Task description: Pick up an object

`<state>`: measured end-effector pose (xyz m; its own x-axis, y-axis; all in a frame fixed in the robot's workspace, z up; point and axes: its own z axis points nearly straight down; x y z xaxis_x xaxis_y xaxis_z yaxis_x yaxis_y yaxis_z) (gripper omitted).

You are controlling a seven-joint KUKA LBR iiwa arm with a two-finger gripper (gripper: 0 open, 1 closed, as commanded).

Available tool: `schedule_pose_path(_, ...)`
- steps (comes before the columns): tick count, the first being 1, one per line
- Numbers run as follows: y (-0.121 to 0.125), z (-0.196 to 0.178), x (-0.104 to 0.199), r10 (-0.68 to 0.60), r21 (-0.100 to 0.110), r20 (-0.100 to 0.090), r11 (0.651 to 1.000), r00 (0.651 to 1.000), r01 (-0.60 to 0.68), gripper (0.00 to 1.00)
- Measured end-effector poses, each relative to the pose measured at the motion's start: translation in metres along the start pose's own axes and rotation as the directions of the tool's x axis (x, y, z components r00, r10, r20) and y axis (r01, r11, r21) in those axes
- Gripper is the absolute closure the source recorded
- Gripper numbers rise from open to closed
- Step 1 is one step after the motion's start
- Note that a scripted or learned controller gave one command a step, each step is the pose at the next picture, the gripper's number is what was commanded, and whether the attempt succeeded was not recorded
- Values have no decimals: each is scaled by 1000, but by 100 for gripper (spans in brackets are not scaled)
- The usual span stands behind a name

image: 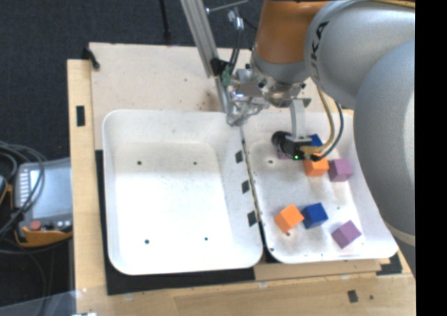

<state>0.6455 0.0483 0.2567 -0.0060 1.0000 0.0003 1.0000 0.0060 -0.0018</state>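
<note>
Several small cubes lie in the right bin [274, 183]. An orange cube [288, 217], a blue cube [315, 214] and a purple cube [346, 233] sit near its front. Farther back are another orange cube [316, 166], a purple cube [340, 169] and a blue cube [315, 141] partly hidden by a black part on the arm. My gripper [236, 113] hangs over the back end of the ridge between the two bins, well away from the cubes. Nothing shows in its grasp.
The left bin [106, 168] is bare white with a few dark specks. A slanted aluminium rail [195, 17] rises just behind the gripper. The grey arm covers the right bin's back right corner. A pendant with cables [38, 199] lies left of the bench.
</note>
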Motion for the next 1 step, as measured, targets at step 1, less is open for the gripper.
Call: schedule_pose_path(1, -8, 16, 47, 0, 1, 0, 1000, 1000, 0, 100)
